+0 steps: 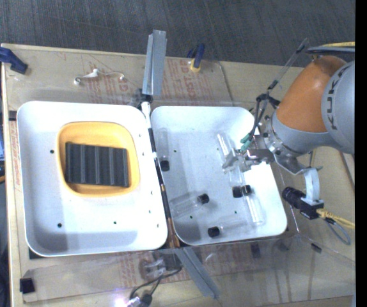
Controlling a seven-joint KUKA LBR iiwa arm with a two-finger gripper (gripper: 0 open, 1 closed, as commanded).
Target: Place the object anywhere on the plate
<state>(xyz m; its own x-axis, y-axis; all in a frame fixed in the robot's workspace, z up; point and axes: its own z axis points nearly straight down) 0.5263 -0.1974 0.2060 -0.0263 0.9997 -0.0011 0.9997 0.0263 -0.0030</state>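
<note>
— Where is the block (98, 165)?

— On the plate (94, 131), flat, near its middle. It is dark and ribbed, with the yellow rim showing all round it.

— And the plate?

— In the left bin (38, 197), toward the far side, touching no wall.

— The gripper (239, 159)?

— Well apart from the block, low over the right bin (190, 123), near its right wall. Whether it is clenched or released I cannot tell: the parts there are clear and blur into the white floor. I see nothing dark held in it.

— What lies round it?

— Clear tubes. One (226, 144) is just beside it on the far side, one (255, 208) lies near the right wall, and another (192, 202) sits nearer the middle with a black cap. A few small black pieces (213, 231) are scattered on that floor.

— The arm (311, 107)?

— It comes in from the right, its orange band above the bin's right edge.

— Beyond the bins?

— Bare bench (75, 59), with a blue clamp (9, 57) at its far left corner.
</note>
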